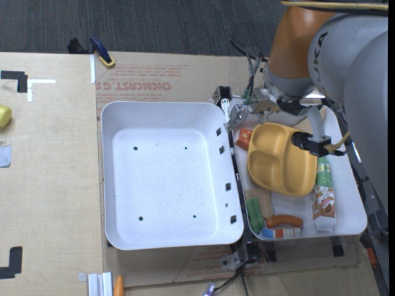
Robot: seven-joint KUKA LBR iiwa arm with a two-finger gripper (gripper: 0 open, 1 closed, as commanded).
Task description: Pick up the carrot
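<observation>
The gripper (237, 113) hangs over the far left corner of the right bin (349, 224), at the rim it shares with the left bin (117, 165); whether its fingers are spread or closed cannot be told. The carrot (285, 221) lies well apart, near the bin's near wall, past the yellow divided dish (281, 159).

Fixed above the surface (49, 196), looking down at a slant; both white bins (163, 177) framed side by side, fairly near; dark floor (154, 11) beyond the far edge; arm (345, 54) entering from the right.
</observation>
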